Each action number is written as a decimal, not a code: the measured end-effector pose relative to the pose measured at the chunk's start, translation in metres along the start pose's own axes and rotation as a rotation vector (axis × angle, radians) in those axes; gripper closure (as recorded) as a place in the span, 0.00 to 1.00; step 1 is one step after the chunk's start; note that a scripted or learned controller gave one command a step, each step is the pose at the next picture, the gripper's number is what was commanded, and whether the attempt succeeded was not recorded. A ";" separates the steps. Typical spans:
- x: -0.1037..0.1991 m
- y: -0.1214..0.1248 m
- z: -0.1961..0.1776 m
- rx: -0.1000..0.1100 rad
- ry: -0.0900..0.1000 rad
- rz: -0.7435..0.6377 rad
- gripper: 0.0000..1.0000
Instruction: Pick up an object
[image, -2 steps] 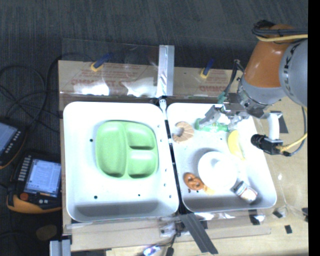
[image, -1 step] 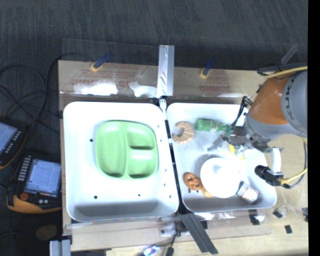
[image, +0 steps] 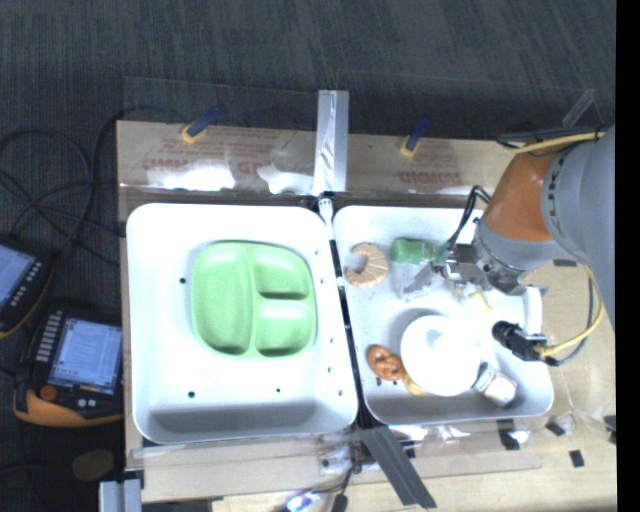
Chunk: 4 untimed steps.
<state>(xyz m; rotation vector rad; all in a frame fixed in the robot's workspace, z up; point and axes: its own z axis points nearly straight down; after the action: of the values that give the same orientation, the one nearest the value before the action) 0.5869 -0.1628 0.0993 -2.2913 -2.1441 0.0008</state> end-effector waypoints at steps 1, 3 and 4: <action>0.009 0.050 0.010 -0.011 -0.004 -0.056 0.00; 0.039 0.069 0.004 0.036 -0.016 -0.212 1.00; 0.127 0.071 -0.085 -0.003 -0.002 -0.220 1.00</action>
<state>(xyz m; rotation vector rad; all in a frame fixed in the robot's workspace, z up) 0.6664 -0.0409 0.1840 -2.0440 -2.3856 0.0002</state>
